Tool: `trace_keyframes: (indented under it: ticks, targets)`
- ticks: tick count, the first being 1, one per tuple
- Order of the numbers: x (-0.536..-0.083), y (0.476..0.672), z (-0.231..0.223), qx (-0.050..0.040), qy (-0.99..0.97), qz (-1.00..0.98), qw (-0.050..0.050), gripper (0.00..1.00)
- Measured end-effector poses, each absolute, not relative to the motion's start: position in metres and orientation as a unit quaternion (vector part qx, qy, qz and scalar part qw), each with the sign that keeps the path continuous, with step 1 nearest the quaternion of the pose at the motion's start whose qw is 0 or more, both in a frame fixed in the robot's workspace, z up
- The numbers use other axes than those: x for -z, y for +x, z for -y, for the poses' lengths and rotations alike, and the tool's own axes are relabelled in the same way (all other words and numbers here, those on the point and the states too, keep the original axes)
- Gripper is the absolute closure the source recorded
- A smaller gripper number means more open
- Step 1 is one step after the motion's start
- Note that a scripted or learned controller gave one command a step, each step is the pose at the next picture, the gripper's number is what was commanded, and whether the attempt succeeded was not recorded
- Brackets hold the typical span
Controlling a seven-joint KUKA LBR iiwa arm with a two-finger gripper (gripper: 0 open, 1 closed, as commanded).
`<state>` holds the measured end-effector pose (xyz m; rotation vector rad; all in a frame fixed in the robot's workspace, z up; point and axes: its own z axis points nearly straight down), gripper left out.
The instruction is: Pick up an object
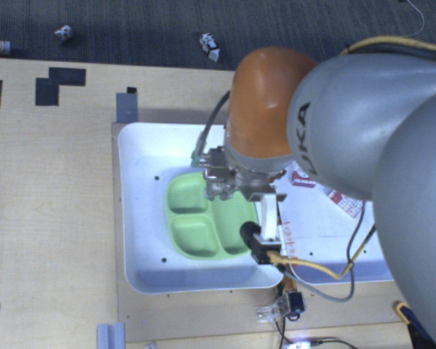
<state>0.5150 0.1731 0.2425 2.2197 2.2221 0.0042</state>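
Hovering over the green tray (192,227) in the left bin (131,195), the gripper (221,187) sits at its top edge; we cannot tell whether it is open. We fear the tray's thin, smooth rim slipping free.

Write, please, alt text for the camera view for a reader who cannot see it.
A grey and orange robot arm hangs over a green divided tray lying in the left white bin, its gripper over the tray. Red-printed paper lies in the right bin.
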Motion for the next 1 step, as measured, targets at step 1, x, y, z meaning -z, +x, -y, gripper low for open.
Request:
trace_keyframes:
  ticks: [1]
  targets:
    - [-0.2205,0.4864,-0.2191,-0.0008,0.706,-0.709,0.000,1.00]
